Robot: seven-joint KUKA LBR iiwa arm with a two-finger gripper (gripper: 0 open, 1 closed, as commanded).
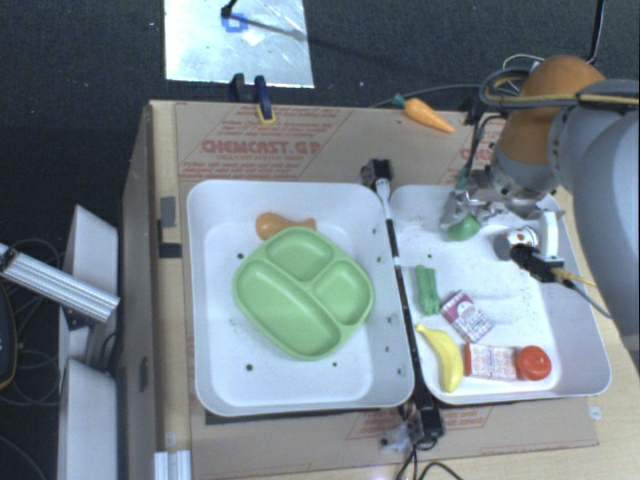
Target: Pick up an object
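Observation:
My gripper (466, 212) hangs low over the far left corner of the right bin (592, 353). A small round green object (462, 230) lies right under its tip, touching or nearly touching it. Farther forward in the same bin lie a green pod (427, 290), a pink and white packet (467, 316), a yellow banana (443, 356), a red and white box (490, 361) and a red tomato (535, 363).
The left bin (203, 268) holds a green divided plate (303, 290) and an orange piece (272, 225) behind it. An orange carrot (428, 114) lies on the bench beyond the bins. A black cable and plug (532, 259) trail from the arm over the right bin.

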